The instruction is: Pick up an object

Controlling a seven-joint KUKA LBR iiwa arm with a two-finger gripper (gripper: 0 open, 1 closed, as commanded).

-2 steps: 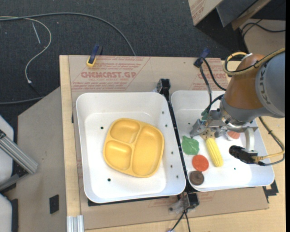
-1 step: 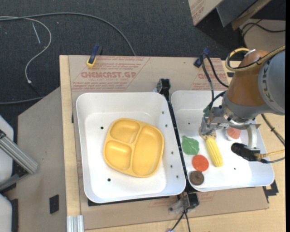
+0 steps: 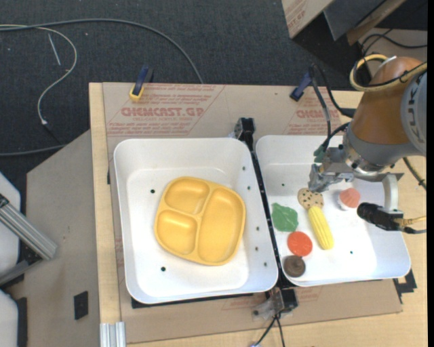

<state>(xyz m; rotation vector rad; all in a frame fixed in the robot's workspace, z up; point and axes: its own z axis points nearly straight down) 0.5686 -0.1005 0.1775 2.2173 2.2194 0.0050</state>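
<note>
Gripper (image 3: 324, 177) low in the right bin (image 3: 380, 268), just above the speckled cookie (image 3: 310, 198); grip state impossible to tell. Beside the cookie: toy corn cob (image 3: 321, 227), green leaf (image 3: 285, 217), tomato (image 3: 300, 243), pink piece (image 3: 350, 198).

So the arm (image 3: 390, 101) runs off the right edge of the frame, and you only get its orange band and a bit of grey. The gripper (image 3: 319, 181) sits low over the right bin (image 3: 380, 271), and its own body covers the tips, so I can't tell how they're set or whether they touch the speckled tan piece (image 3: 310, 198) right below. The pink-and-white item (image 3: 350, 198) is half tucked under the wrist hardware and too blurry to name. The dark brown round thing (image 3: 294, 266) is too small to identify. The cardboard boxes (image 3: 325, 17) up top are cut off by the frame, as is the grey rail (image 3: 24, 227) at left.
</note>
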